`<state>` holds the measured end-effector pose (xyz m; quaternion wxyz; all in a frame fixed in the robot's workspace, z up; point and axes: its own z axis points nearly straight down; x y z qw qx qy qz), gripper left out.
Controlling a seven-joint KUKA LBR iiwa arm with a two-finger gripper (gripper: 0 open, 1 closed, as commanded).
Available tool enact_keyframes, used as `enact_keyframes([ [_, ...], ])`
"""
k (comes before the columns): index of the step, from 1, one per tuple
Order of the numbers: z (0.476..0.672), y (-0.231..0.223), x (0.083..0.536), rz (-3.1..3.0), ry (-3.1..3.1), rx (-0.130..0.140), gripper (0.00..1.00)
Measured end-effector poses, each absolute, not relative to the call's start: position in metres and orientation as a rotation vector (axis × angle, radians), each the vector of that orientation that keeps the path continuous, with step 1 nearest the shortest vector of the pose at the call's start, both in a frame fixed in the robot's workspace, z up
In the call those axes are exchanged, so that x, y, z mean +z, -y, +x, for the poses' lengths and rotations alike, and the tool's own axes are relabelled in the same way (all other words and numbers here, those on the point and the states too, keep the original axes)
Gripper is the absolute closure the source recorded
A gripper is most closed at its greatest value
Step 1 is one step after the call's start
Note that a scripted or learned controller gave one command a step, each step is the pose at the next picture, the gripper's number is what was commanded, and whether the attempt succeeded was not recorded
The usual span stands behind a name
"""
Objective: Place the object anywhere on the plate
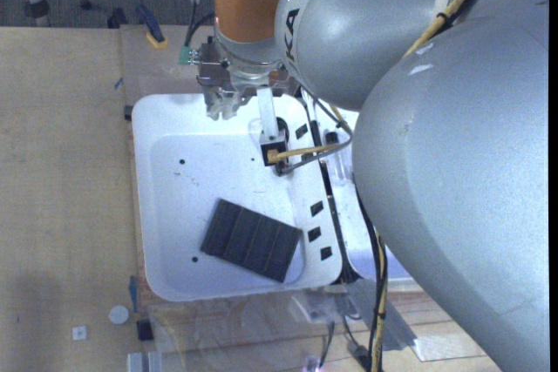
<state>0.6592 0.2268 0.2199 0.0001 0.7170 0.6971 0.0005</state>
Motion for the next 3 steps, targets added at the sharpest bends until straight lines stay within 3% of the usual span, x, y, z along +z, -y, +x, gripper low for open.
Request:
enact_keyframes([
  [1, 0.665, -0.226, 0.182, 2.274, -2.171, -0.006, 1.00],
  [2, 0.658, -0.227, 0.198, 2.097, -2.343, -0.004, 1.00],
  [3, 0.666, -0.223, 0.190, 2.032, -2.396, -0.001, 1.00],
])
